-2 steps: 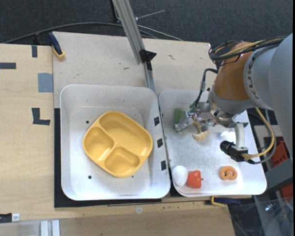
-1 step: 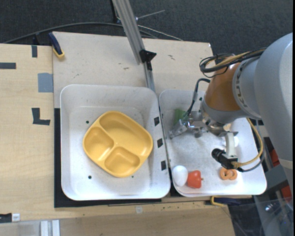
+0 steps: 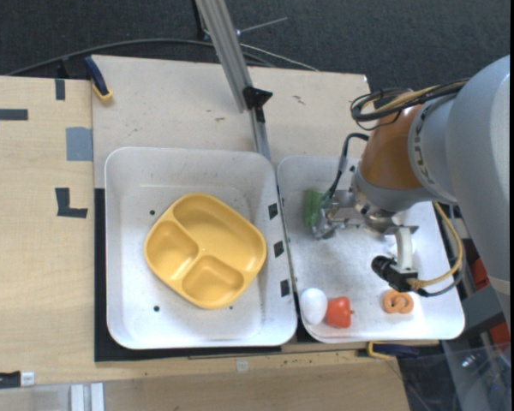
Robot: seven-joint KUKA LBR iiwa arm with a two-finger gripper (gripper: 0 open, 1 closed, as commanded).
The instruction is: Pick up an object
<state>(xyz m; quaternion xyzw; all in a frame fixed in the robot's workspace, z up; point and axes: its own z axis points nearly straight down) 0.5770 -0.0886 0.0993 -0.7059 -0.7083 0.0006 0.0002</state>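
Tool [image 3: 324,223] down low in the right bin [image 3: 450,319], tips right up against a green object [image 3: 313,205] just on its left; can't tell if spread or pinched. Below the tool, along the bin's near edge: white egg-like thing [image 3: 313,300] touching a red pepper-ish thing [image 3: 339,312], plus an orange ring [image 3: 398,302] a bit further right. Off left, yellow divided plate [image 3: 206,249] in the left bin [image 3: 120,229] on the surface [image 3: 34,255].
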